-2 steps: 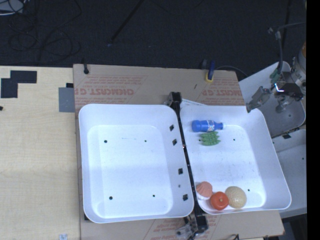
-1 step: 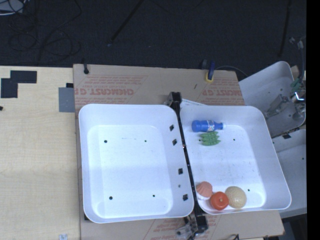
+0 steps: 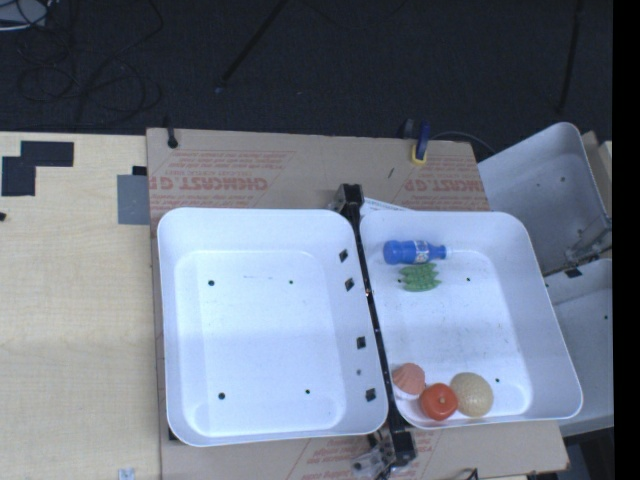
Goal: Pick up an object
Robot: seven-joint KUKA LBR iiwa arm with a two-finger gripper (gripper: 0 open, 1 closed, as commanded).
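Now two white bins lie side by side on a brown cardboard sheet (image 3: 250, 168) with red printing, and this sheet rests on a light wooden bench (image 3: 70, 318). The left bin (image 3: 160, 268) has some small dark dots on its floor. The right bin (image 3: 540, 298) touches it along the middle edge, where a row of small black clips (image 3: 362, 308) runs from far to near.

All the objects for picking are in the right bin. A blue bottle (image 3: 412, 252) lies on its side near the far left corner, with its pale cap pointing to the right. Just beside it, a little nearer to the camera, there is a small green thing (image 3: 420, 278); its shape is too small to tell exactly. At the near edge of the same bin three round things sit close together: a pink one (image 3: 408, 377) on the left, a red ball (image 3: 438, 401) in the middle, and a beige ball (image 3: 471, 394) on the right. The red ball seems to touch both neighbours.

About the gripper, I cannot tell if it is spread or pressed together.

A blue and yellow clamp (image 3: 421, 143) stands at the far edge of the cardboard. A pale grey panel (image 3: 545, 183) leans beyond the right bin.
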